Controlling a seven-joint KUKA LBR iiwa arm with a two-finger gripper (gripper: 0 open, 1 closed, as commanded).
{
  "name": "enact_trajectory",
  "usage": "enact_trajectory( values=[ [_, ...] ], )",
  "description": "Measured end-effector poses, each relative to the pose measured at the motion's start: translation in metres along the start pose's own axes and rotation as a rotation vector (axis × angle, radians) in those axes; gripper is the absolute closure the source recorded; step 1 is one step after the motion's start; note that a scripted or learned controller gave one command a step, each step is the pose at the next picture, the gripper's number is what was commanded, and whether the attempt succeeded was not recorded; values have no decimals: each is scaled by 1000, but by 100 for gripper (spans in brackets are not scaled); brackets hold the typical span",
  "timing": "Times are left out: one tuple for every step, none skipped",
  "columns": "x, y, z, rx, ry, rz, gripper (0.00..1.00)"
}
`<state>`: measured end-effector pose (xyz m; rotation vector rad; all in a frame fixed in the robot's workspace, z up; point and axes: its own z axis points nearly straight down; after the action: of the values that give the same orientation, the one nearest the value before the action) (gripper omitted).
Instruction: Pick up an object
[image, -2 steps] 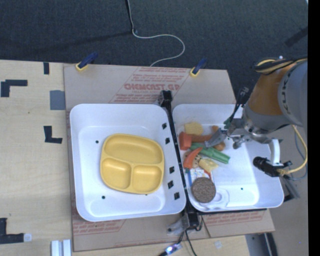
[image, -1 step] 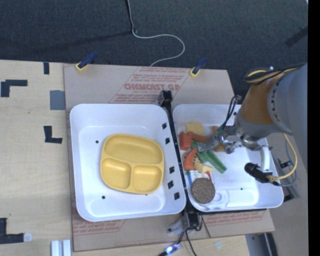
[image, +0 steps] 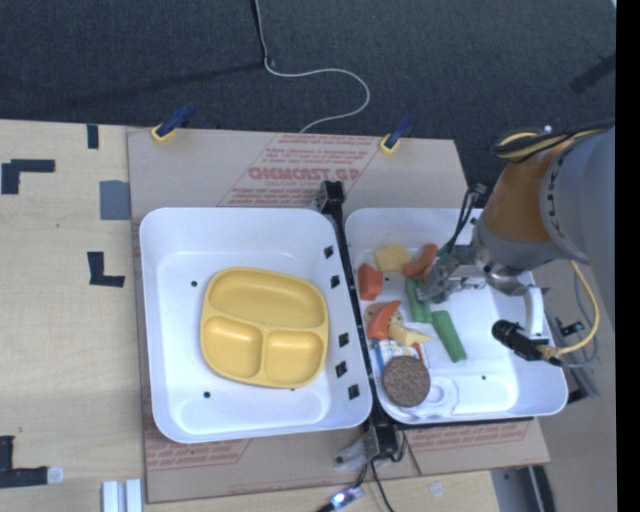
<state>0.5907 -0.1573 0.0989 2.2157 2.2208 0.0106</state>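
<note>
Pale wood counter (image: 60, 330) under dark carpet at frame top; a cardboard sheet (image: 300, 165) carries two shallow white bins, side by side. Left bin (image: 165, 250): one yellow three-compartment tray (image: 265, 327). Right bin (image: 500, 385): a cluster of toy food at centre-left. Count: two green sticks (image: 448, 336), roughly three orange-red pieces (image: 369, 281), one yellow piece (image: 392, 258), one brown speckled disc (image: 406, 381), one small printed packet (image: 388, 350); the smaller bits overlap, so the tally is approximate.

Arm enters from frame right. Claw (image: 432, 288) sits low over the upper green stick, near the orange piece. Cannot tell from this angle whether the claw is spread or pressed together.

Step, as judged: descent onto a target, grasp unconfirmed. Next move calls for closing on one piece only, then a straight lift clear of its neighbours.
</note>
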Motion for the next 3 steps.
enact_trajectory(
  values=[
    [10,6,-54,5,-2,-1,100],
    [10,1,-114,7,-2,1,100],
    [11,2,-126,8,-1,1,100]
  ],
)
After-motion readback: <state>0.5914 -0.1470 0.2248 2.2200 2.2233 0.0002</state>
